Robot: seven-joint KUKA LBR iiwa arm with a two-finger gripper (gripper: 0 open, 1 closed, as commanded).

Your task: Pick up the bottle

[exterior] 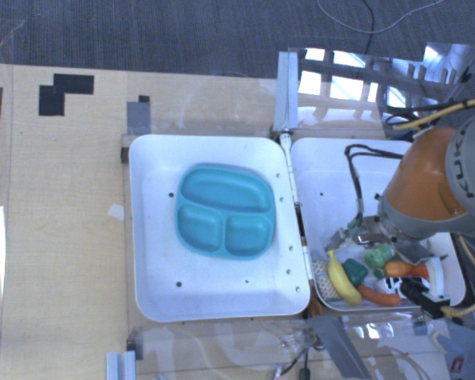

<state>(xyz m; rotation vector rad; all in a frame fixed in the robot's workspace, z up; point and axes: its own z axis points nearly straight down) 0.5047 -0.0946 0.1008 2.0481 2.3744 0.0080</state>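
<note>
Arm (435,184) low over right bin (324,172); gripper (370,232) down in toy clutter near front. Can't tell finger state or any hold. Bottle not identifiable w/ certainty among banana (342,279), green piece (378,256), orange piece (378,295). Blue tray (224,210) in left bin (154,236).

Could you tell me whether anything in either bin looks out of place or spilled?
Nothing looks spilled or damaged. The blue divided plate lies flat in the left bin; the banana and other toy foods sit crowded in the right bin's near corner, under the arm.

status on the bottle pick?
Gripper low over right bin, fingers unclear. Bottle not identifiable. Banana and other toy food crowd that corner.
</note>
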